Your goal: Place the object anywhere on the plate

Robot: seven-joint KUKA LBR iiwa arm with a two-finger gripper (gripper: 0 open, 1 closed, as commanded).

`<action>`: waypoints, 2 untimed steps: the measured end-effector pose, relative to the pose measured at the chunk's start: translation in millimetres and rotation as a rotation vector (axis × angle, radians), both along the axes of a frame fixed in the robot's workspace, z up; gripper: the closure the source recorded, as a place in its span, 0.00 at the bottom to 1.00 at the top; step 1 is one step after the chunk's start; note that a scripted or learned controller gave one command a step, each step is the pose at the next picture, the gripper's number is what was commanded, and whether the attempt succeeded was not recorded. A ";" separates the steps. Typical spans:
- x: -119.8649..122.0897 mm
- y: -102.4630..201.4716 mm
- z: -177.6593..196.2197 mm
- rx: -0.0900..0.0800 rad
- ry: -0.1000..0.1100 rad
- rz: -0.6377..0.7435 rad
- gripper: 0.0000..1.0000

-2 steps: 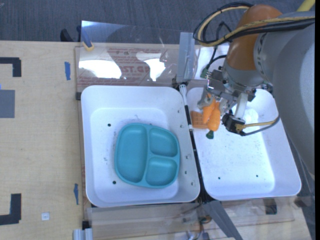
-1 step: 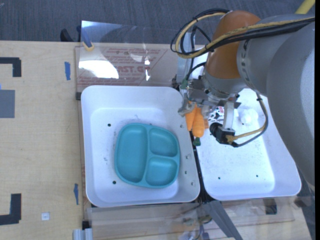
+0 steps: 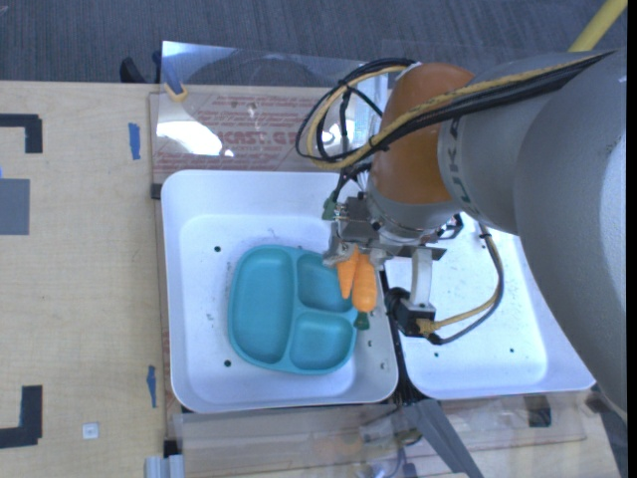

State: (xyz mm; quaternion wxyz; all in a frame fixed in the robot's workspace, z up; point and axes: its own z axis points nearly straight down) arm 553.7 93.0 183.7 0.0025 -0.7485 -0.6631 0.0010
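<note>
Left white bin [image 3: 189, 297]: a blue divided plate [image 3: 289, 312] is seen lying flat in it. An orange carrot [image 3: 360, 282], green end toward the near side, is gripped between the fingers of the gripper [image 3: 350, 257], above the plate's right rim. The grey arm [image 3: 537, 137] is extended in from the right, over the right bin [image 3: 498, 352].

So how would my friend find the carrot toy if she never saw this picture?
Look at the left white bin, where a blue plate with three sections lies. At the plate's right edge, just under the gripper, hangs the carrot. It is the one orange thing there, long, with a bit of green at its lower end.
</note>
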 end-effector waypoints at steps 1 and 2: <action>-36.6 -32.1 -0.2 -0.003 0.002 -0.101 1.00; -36.5 -32.1 -0.2 -0.002 0.001 -0.101 0.00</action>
